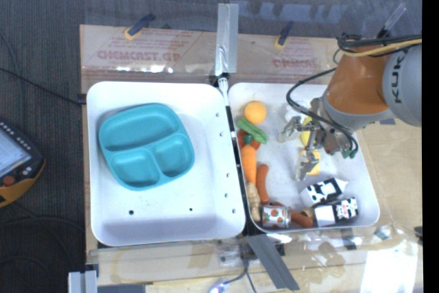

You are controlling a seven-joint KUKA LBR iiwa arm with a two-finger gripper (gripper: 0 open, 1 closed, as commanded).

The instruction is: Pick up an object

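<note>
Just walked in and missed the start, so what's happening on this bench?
A grey arm with an orange band reaches from the right into the right bin, its hand low among the toys, beside something yellow. Whether it grips anything is unclear. Nearby lie an orange ball, a carrot and two black-and-white blocks. The left bin holds a teal divided plate.

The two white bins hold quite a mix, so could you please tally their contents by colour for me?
Teal: 1, the divided plastic tray in the left bin.
Orange: 2, the round ball and the carrot.
Black-and-white: 2, the cow-patterned blocks.
Red: 1, the small can.
Total: 6 that I can tell apart; other small pieces in the right bin are unclear.
</note>
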